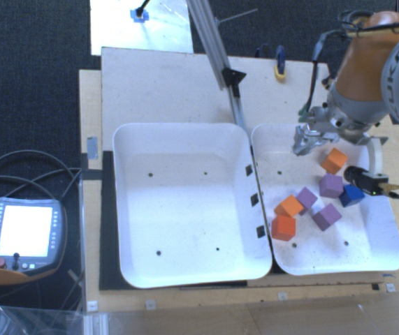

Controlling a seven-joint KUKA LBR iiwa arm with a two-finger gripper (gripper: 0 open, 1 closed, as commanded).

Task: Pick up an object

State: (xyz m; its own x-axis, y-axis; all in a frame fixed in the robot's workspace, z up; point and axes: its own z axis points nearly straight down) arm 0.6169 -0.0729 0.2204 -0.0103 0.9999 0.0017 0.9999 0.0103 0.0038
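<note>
Several small blocks lie in the right bin [381, 253]. An orange block [334, 160] sits nearest the arm, with a purple block [331, 185] and a blue block [351, 195] just below it. Further toward the front lie a small purple block [306, 199], an orange block [290, 206], a red-orange block [284, 227] and another purple block [326, 216]. My gripper [304, 144] hangs over the far part of the right bin, left of the top orange block and apart from it. Nothing shows in its grasp.
The left bin [126, 187] stands beside the right one, their rims meeting in the middle. A slanted metal pole [213, 40] comes down to the bins' far edge. A teach pendant [21, 239] lies off the bench at the left.
</note>
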